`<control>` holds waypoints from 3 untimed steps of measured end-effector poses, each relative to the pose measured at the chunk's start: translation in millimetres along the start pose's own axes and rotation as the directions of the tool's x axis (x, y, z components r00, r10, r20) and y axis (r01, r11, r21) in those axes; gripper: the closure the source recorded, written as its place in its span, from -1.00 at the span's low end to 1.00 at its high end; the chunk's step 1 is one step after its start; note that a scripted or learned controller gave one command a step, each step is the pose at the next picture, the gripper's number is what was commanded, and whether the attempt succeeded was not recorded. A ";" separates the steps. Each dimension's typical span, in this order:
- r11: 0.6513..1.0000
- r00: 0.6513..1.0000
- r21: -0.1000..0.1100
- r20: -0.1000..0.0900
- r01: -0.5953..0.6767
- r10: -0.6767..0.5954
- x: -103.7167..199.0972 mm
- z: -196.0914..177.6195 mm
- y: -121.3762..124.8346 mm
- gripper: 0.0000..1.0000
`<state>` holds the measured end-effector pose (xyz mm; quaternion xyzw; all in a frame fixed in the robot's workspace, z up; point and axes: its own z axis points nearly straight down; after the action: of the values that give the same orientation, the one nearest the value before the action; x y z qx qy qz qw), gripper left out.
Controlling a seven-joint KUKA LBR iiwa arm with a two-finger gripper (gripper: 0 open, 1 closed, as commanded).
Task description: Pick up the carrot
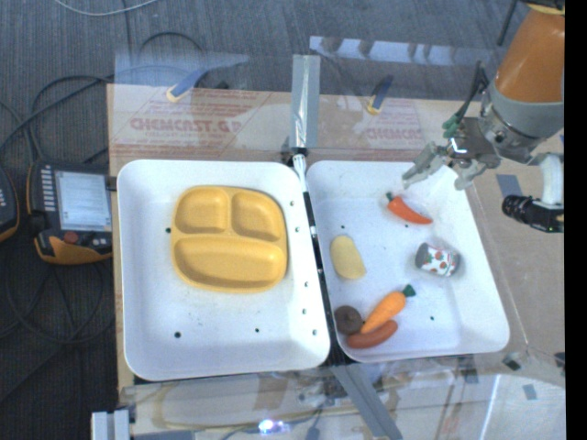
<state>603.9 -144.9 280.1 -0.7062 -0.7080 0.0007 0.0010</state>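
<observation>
An orange carrot [385,310] with a green top lies tilted in the near part of the right bin [477,324]. A smaller, redder carrot-shaped piece [409,211] with a green stub lies at the far side of that bin. My gripper [440,172] hangs over the bin's far right corner, just above and to the right of the redder piece and well away from the orange carrot. Its fingers [417,169] are spread open with nothing between them.
In the right bin a red sausage [371,335] and a brown round piece [347,318] touch the orange carrot's lower end. There is also a pale yellow potato [347,257] and a grey, red-dotted object [437,259]. The left bin [147,337] holds a yellow divided tray [229,238].
</observation>
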 end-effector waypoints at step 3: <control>0.958 0.958 -0.015 0.012 0.288 -0.288 24.6 188.5 -115.2 -1.00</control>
<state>488.2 -120.5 91.8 -0.5957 -0.8032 -0.0017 -0.0083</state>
